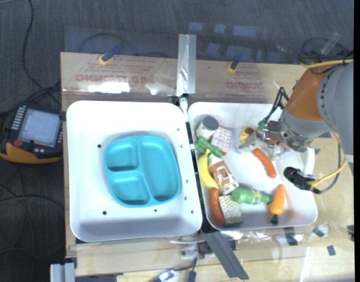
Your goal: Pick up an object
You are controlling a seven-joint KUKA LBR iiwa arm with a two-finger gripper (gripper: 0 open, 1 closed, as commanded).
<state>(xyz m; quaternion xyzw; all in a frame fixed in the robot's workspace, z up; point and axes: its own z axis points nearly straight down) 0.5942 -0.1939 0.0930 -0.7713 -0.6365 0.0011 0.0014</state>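
Where tool [263,143] sits above orange sausage [265,162], finger state unclear.

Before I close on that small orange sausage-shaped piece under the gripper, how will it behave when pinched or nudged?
The orange sausage-shaped piece looks rounded and smooth, so it may roll or squirt sideways out of the gripper. It looks like a small toy, probably light and stiff. It lies on bare floor of the right bin, so a nudge would likely slide it.

tray [142,169] in left bin [86,175] | toys in right bin [303,213] | end effector [263,144] over right bin
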